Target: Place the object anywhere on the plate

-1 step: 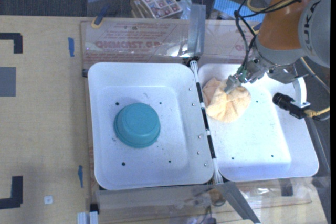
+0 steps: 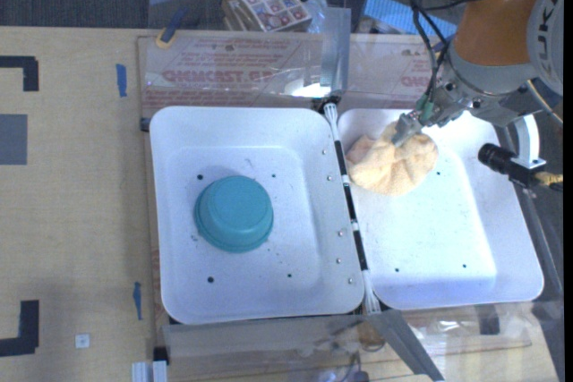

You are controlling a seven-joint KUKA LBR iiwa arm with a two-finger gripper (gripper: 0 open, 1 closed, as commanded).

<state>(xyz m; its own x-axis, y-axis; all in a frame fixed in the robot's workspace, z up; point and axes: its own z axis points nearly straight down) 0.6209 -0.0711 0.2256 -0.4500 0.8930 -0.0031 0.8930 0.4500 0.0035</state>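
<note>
One soft, lumpy tan object [image 2: 392,164] — hand [image 2: 410,126] seemingly pinching it, round teal plate [image 2: 235,212] apart

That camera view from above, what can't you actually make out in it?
- Gripper: too small and blurred to tell open from shut, or whether it grips the soft beige lump it meets.
- Teal dish in the left bin: upright or upside down, unclear.
- Arm: cut off by the top right corner.

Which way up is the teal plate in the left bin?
Upside down, apparently: the teal plate shows a flat raised base ringed by a wider rim, no hollow, resting in the left bin.
</note>
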